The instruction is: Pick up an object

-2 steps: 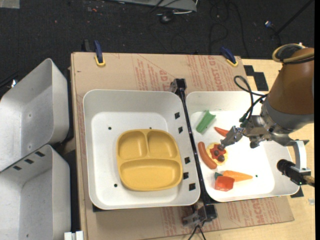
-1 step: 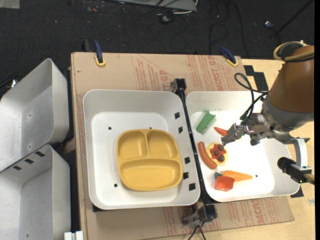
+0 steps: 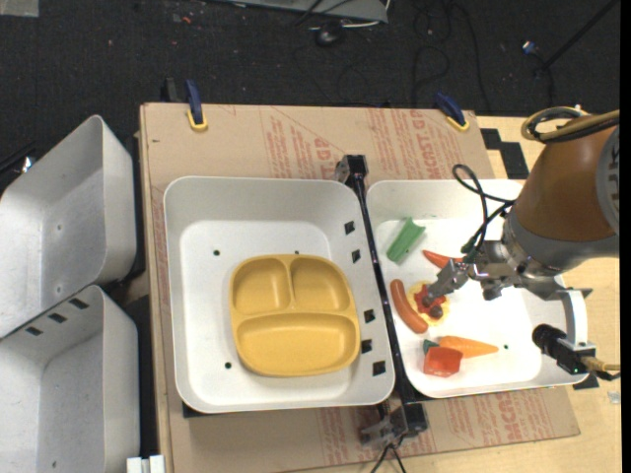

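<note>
1. A grey robot arm (image 3: 567,215) with an orange band reaches in from the right over the right-hand white bin (image 3: 513,372), one of two shallow bins side by side on a cardboard-covered tabletop (image 3: 296,136).
2. The tool (image 3: 434,299) sits low in the right bin, near its left side. Whether it is spread or pressed together cannot be told; dark linkage hides the tips.
3. Directly under and touching the tool lies a small red and yellow toy piece (image 3: 431,308); nothing shows it being pinched.
4. Just left of the tool lies a red toy sausage (image 3: 403,306), angled along the bin's left wall.
5. Just above the tool lies a small red-orange chili pepper (image 3: 438,259), and further up and left of it a green toy vegetable (image 3: 405,240), tilted.
6. Below the tool lies an orange toy carrot (image 3: 467,344) on its side, with a red block (image 3: 443,362) touching its lower left end.
7. Well to the left of the tool, the left white bin (image 3: 197,264) holds a yellow divided plate (image 3: 294,315) with three compartments.
8. Black cables (image 3: 473,200) loop above the tool, running to the arm.
</note>
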`<control>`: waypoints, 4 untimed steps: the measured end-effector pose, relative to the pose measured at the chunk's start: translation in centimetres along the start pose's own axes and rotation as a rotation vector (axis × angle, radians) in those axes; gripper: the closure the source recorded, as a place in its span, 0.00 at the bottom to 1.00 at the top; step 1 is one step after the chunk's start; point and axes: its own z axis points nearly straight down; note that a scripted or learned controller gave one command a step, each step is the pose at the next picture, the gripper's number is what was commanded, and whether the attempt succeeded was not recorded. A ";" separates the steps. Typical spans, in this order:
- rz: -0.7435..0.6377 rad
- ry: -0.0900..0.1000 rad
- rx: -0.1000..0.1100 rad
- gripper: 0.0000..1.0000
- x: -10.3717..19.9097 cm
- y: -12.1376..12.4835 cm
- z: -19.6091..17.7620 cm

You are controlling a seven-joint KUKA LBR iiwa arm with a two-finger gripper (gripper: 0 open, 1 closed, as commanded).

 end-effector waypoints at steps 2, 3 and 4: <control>-0.001 0.005 -0.010 0.00 -0.1 0.2 8.5; 0.001 0.000 -0.012 1.00 -0.2 0.2 7.5; -0.005 -0.001 -0.009 1.00 0.6 0.2 3.0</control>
